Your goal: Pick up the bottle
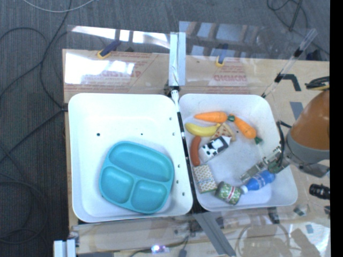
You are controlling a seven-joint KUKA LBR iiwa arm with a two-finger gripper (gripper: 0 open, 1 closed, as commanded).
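**A:** Where is the bottle (260,180)?

**B:** In the right bin (268,107), lying on its side near the corner at about five o'clock, blue body and white cap. The cap end points toward a green can (229,193) just beside it at eight o'clock.

**A:** And the end effector (263,167)?

**B:** Low over the bottle, coming in from three o'clock under the orange band of the arm (313,130). Whether it is open, closed or gripping, I cannot tell; the metal parts blur together there.

**A:** So what could go wrong?

**B:** The bottle is round and lying flat, so I'd expect it to roll or squirt out if the squeeze lands off centre. It also sits close to the bin wall, which may block one side of the grasp. The can is near enough to be nudged or caught along with it.

**A:** Anything else at risk?

**B:** Less so. The carrots (211,116), banana (202,128) and cow-patterned toy (215,146) lie well apart at eleven o'clock, and the blue divided plate (137,176) is in the left bin (86,143).
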